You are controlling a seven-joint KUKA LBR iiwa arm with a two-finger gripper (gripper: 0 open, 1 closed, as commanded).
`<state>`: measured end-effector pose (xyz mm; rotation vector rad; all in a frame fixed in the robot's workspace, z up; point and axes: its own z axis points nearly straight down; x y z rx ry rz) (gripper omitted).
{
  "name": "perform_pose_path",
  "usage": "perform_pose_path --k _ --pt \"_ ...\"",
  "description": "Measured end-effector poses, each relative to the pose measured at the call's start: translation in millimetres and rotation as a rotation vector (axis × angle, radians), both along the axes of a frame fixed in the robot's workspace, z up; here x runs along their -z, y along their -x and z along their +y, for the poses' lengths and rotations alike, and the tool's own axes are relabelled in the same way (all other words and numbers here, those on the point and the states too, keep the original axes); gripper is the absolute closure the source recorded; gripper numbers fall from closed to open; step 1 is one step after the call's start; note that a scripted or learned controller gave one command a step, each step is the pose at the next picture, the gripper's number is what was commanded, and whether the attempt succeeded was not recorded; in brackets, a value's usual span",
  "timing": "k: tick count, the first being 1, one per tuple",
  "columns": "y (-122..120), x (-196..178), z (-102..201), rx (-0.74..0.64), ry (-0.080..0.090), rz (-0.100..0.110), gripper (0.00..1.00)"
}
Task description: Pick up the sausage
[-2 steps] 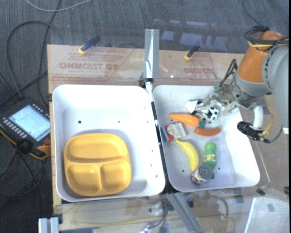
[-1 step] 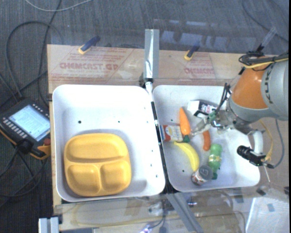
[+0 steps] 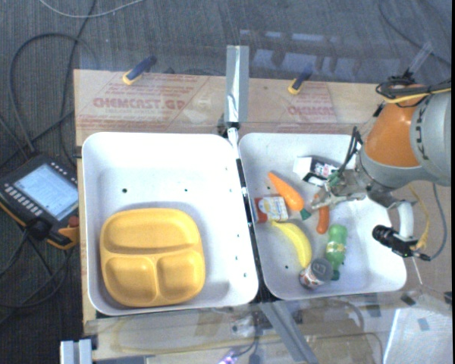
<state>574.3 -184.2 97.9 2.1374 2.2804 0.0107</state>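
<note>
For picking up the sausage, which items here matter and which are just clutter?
Job:
sausage, in the right bin
gripper, just above it

Clutter:
carrot
banana
green bottle
small carton
can
yellow divided tray, in the left bin

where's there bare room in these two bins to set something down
The left bin has a bare strip along its far wall, above the yellow tray. In the right bin, the near right corner is bare. Its middle is crowded: carrot, banana, sausage and green bottle sit close under the gripper.
</note>
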Motion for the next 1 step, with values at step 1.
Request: perform_pose_path --k 1 --pt "-0.7 -140.6 33.9 0.180 -0.004 0.019 1.00"
